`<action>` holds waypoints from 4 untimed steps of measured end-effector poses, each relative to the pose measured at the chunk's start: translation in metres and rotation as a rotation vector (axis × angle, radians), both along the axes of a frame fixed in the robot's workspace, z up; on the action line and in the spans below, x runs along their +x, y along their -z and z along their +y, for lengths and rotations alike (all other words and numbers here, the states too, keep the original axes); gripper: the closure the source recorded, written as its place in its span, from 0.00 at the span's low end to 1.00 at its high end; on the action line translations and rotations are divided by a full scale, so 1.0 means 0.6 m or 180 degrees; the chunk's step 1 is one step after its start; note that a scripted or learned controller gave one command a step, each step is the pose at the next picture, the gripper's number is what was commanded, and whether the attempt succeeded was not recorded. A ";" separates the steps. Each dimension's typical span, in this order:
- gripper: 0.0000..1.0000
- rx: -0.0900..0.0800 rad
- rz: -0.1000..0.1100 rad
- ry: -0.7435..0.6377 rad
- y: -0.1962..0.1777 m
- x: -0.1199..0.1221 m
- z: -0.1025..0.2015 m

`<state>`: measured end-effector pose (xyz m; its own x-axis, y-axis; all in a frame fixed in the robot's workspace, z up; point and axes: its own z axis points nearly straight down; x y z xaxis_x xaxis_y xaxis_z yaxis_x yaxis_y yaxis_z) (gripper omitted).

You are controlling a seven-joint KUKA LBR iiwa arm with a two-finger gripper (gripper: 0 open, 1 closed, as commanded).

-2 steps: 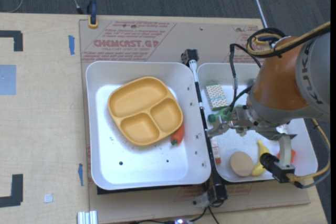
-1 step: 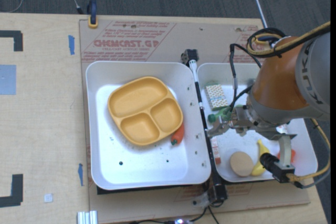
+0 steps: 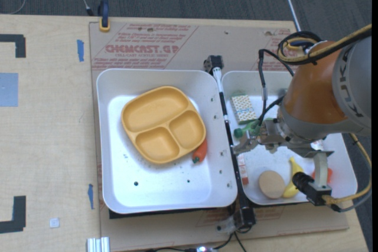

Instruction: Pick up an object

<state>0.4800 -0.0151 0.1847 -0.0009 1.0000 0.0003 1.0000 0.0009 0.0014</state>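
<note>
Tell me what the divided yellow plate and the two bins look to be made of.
The divided yellow plate looks like moulded plastic with a matte to satin finish: uniform colour, soft rounded compartment walls, only faint sheen. The left bin and right bin also look like plastic, white and glossier, with smooth rounded corners and bright glare on the floor. Coated metal cannot be ruled out.

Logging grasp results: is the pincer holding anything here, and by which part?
It cannot be told: the arm hangs over the right bin and hides any hold.
</note>
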 end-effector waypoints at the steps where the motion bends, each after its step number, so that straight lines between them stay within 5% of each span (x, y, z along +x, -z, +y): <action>1: 0.00 0.0000 0.0000 0.0000 0.000 0.000 0.000; 4: 0.00 0.0000 0.0000 0.0000 0.000 0.000 0.000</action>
<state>0.4800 -0.0151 0.1847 -0.0009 1.0000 0.0003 1.0000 0.0009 0.0013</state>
